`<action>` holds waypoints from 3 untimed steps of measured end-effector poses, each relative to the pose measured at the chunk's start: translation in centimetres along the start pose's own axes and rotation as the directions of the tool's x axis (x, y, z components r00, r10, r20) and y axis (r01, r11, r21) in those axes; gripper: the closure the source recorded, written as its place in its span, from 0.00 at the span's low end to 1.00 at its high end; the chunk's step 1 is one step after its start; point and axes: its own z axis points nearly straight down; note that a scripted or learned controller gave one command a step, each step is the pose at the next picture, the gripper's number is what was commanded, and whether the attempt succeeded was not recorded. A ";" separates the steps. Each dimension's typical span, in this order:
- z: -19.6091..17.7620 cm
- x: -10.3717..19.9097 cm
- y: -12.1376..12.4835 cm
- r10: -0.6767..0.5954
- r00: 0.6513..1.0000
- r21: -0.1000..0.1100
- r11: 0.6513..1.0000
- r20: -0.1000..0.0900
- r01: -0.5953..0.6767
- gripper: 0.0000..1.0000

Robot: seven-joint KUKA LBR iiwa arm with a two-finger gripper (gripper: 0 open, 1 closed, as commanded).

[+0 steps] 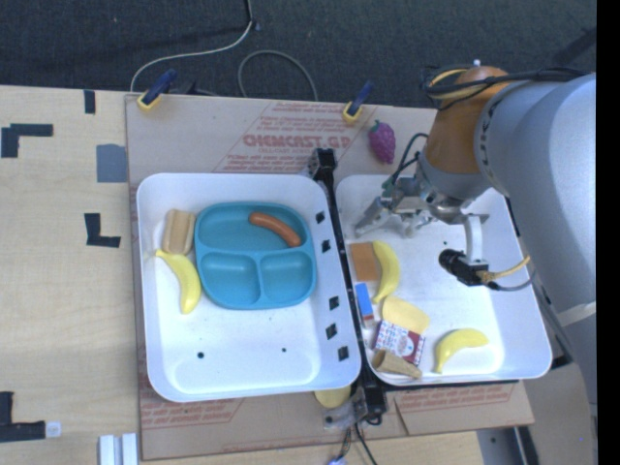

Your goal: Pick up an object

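The tool is hanging splayed open and holding nothing over the right bin; it is sitting poised above the banana, likely lining up a grasp.

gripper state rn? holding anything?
Gripper: over the right bin, above the banana; nothing seen between its fingers. Open or shut cannot be told.

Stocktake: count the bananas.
3: a banana in the left bin; a second and a third in the right bin. Others may be hidden.
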 end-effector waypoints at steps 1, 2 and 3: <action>0.9 -0.5 -3.6 0.000 1.000 -0.003 1.000 0.000 0.000 0.00; 0.8 0.9 -5.9 0.001 1.000 -0.005 1.000 0.001 -0.001 0.00; 0.8 1.1 -7.3 0.000 1.000 -0.007 1.000 0.001 0.000 0.00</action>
